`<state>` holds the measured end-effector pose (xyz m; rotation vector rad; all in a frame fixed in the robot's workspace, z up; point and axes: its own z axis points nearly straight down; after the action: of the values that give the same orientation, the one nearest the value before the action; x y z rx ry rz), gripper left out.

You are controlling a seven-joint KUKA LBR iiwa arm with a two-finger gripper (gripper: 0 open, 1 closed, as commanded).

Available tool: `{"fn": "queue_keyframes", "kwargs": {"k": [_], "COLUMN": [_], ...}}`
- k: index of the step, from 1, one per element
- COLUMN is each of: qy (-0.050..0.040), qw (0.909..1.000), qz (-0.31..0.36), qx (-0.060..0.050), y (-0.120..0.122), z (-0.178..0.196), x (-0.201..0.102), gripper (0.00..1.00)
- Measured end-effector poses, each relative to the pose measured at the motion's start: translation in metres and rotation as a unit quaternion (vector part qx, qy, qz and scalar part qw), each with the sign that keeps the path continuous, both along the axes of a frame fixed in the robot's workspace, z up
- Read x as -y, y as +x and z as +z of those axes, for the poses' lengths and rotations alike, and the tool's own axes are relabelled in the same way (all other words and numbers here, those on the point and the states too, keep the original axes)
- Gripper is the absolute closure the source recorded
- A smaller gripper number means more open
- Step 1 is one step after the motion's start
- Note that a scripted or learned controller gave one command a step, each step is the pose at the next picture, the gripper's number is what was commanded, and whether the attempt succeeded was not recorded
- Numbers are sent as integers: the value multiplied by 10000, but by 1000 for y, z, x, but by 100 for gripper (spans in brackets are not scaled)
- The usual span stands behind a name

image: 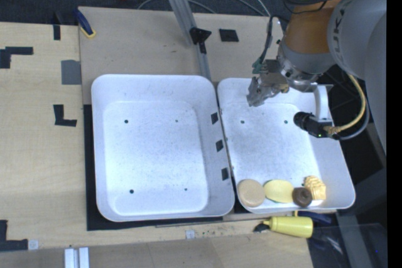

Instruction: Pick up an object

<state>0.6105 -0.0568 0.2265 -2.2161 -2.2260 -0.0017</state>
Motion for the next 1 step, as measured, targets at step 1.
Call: {"fn": "queue_keyframes", "kwargs": {"k": [1], "qy": [-2], "qw": [10000], "qz": [-3], "qx": [-3], "y": [-20], "z": [8], "x": [-43], "gripper": [100]}}
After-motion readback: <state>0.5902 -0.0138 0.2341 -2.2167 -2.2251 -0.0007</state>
